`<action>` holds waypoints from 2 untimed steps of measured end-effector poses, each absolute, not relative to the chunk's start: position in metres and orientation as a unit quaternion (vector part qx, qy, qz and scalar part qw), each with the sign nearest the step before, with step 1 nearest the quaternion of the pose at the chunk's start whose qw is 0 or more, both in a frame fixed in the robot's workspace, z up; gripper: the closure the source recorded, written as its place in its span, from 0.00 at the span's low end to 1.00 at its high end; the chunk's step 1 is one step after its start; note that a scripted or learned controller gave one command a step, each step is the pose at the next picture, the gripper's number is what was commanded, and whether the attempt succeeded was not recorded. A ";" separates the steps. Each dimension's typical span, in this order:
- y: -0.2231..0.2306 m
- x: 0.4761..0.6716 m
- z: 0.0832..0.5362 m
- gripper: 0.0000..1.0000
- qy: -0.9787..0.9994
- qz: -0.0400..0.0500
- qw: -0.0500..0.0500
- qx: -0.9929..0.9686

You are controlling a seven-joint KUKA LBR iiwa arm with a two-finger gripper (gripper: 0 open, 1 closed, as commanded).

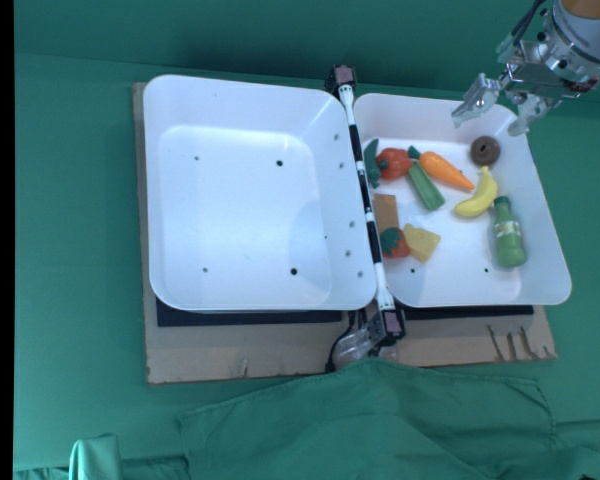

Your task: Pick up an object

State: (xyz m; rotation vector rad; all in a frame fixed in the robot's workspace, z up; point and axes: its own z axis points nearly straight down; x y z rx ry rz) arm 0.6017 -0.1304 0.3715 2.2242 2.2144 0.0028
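Well left of and below the jaws: tomato (392, 161), then carrot (446, 170), long axis slanting down to the right. Just below: brown ring (485, 150), nearest candidate. Jaws (498, 106) spread apart, gripping nothing, above right bin (545, 286) far rim.

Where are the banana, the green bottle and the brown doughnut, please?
banana (479, 197): camera view, middle of its curve.
green bottle (508, 236): camera view, on its label.
brown doughnut (485, 150): camera view, on its ring.
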 end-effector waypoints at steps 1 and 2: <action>-0.156 0.645 0.281 0.00 0.705 -0.002 -0.001 0.709; -0.168 0.638 0.198 0.00 0.706 0.002 0.006 0.708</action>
